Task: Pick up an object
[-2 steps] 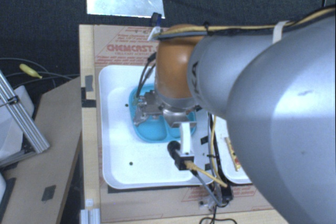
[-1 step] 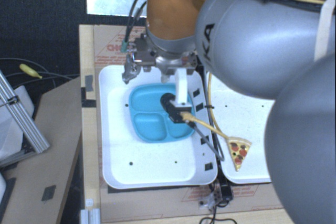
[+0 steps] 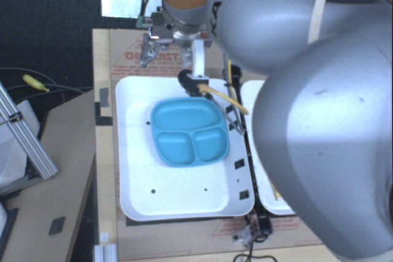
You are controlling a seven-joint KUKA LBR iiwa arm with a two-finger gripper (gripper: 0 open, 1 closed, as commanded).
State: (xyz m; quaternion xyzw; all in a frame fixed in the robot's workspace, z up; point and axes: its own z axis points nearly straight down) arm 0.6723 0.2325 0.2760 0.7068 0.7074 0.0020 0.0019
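A light blue plate [image 3: 189, 132] with three compartments lies flat in the left white bin [image 3: 138, 150], toward its back middle. My gripper [image 3: 148, 53] hangs above the bin's far left rim, over the brown cardboard behind it, up and to the left of the plate and apart from it. Nothing shows in its grasp. The grey arm with its orange band comes in from the right and hides most of the right bin [image 3: 277, 205].
Brown cardboard [image 3: 123, 58] lies under and behind the bins. An aluminium frame [image 3: 24, 144] stands off the bench to the left, with a small yellow object [image 3: 35, 83] nearby. Black clips [image 3: 244, 194] sit along the seam between the bins.
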